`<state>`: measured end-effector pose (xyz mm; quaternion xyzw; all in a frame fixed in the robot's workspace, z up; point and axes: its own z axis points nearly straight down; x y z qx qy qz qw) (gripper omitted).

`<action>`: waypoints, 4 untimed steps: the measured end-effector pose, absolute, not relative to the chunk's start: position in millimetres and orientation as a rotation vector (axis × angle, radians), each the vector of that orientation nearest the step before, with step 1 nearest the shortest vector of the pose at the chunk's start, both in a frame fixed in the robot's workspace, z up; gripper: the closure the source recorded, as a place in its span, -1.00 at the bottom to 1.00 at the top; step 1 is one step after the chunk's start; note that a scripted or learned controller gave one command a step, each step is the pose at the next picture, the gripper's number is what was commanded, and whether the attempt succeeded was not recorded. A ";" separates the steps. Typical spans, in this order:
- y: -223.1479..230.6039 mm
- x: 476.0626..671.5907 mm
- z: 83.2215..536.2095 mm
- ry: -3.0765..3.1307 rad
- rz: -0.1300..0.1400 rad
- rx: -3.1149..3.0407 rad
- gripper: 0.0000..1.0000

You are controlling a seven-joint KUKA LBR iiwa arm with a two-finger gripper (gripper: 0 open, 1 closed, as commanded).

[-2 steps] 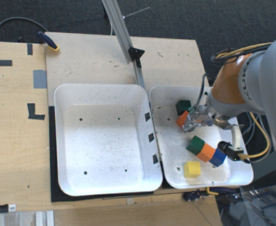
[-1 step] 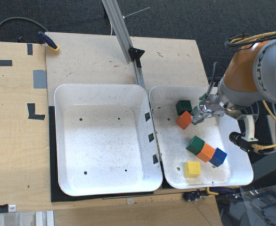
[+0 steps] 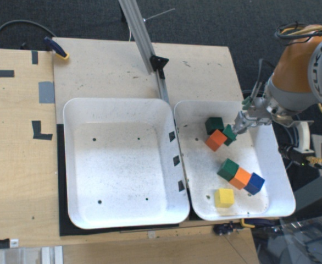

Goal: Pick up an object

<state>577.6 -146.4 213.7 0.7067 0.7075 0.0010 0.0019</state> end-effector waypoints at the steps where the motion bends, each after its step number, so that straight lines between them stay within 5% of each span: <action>1: -146.1 578.4 246.9 2.222 0.002 2.217 1.00; 4: 11.9 570.1 215.4 2.232 -0.001 2.216 1.00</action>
